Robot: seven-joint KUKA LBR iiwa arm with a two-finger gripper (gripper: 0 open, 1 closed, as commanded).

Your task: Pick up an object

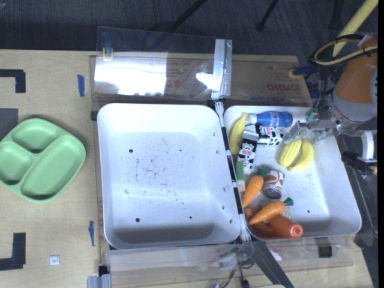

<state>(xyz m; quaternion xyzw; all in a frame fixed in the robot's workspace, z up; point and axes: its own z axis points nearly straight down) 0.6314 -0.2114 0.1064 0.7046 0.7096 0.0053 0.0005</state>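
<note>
The right bin [327, 191] holds several objects. A yellow corn cob [295, 153] lies near its far right side. A banana [237, 131] and a blue bottle [273, 119] lie along the far edge, with a black-and-white cow-patterned box [247, 150] next to them. Two carrots [253, 189] [267, 211], a small can [273, 183] and an orange-red bottle [284, 227] crowd the near left corner. My gripper [317, 126] hangs over the bin's far right corner, just up and right of the corn cob, with nothing visibly in it.
The left bin [162, 173] is bare white with scuff marks. A green divided plate [39, 159] sits on the bench at far left. A clear plastic panel [162, 71] stands behind the bins. Cables and the arm's orange band [360, 80] fill the right side.
</note>
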